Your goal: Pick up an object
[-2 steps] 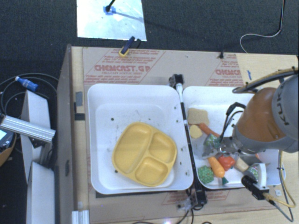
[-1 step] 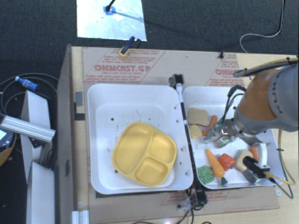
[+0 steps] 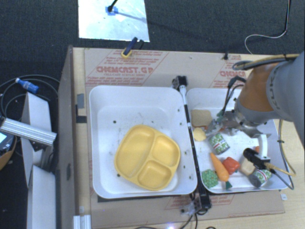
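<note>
Lower right of frame, right bin [image 3: 281, 187]: carrot [image 3: 218, 166], green can [image 3: 218, 143] and small toys, several too blurred to name. Gripper [image 3: 220, 126] low over the can; finger state cannot be told. Left bin [image 3: 138, 97]: yellow tray [image 3: 147, 156].

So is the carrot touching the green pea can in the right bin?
Apart. The camera view shows white bin floor between the carrot and the pea can.

From my end the yellow tray [image 3: 147, 157] looks like smooth matt plastic, the white bins [image 3: 102, 104] glossy plastic, sitting on printed brown cardboard [image 3: 143, 66].
</note>
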